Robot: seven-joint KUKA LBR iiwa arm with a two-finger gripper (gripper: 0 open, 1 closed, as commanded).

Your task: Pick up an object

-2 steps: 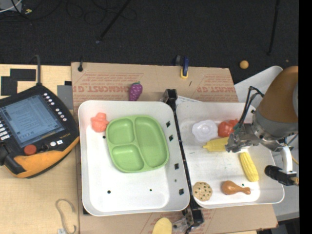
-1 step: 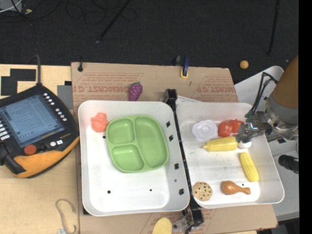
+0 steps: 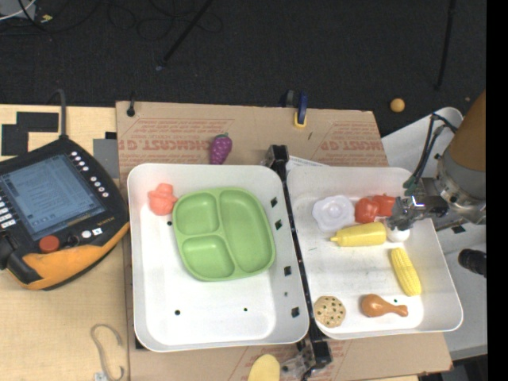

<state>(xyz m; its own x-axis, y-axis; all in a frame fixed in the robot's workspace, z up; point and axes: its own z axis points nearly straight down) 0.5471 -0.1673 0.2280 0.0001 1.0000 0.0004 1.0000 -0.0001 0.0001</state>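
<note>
Arm enters from the right; gripper (image 3: 406,213) sits low over the right bin (image 3: 444,292), near its right rim toward the far corner. Whether it is spread or closed I cannot tell from this slant; nothing shows clamped in it.

Risks, as I judge them:
- Crowding. The yellow bottle-shaped toy (image 3: 361,235), the red tomato-like toy (image 3: 373,208) and the white ruffled piece (image 3: 332,211) bunch together in the far half of the right bin. A descent here could land on two at once, or nudge one aside and close on air.
- Rounded plastic shapes; likely to squirt out of a pinch that is off-centre.
- Rim is close on the right; a tilted approach could clip the bin wall.

Task's thing relative to the gripper: nearest candidates are the yellow bottle-shaped toy, its cap end just beside the gripper, and the red tomato-like toy, just to the gripper's left. Corn cob (image 3: 406,271) lies nearer the front along the right rim. Drumstick (image 3: 382,306) and cookie (image 3: 329,311) rest by the front edge, well apart.

Left bin (image 3: 151,308): green divided plate (image 3: 222,232) at centre, pink toy (image 3: 161,199) in the far-left corner.
</note>
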